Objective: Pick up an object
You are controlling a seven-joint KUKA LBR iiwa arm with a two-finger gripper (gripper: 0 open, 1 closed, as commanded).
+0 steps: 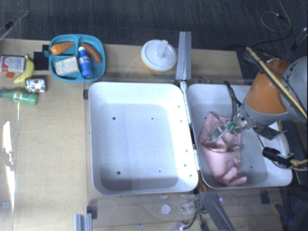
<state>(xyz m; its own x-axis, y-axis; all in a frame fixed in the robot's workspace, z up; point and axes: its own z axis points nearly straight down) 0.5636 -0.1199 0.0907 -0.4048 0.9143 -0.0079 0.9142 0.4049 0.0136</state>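
A crumpled pink cloth (pixel 220 159) lies in the right white bin (pixel 272 176), filling its left half from mid-height down to the front wall. My gripper (pixel 225 130) reaches in from the right and is down at the cloth's upper part, right on or just above its folds. The grey arm with its orange band (pixel 267 93) rises behind it over the bin's far right corner. The gripper's own body hides the contact point.
The left white bin (pixel 139 134) sits beside it, with a metal divider (pixel 183 57) behind. On the bench at the back are a white-lidded yellow container (pixel 159 56), a blue tray of toy food (pixel 77 57), a banana (pixel 26 69), a small can (pixel 35 85) and a green bottle (pixel 19 97). Cables (pixel 276 157) hang at the right.
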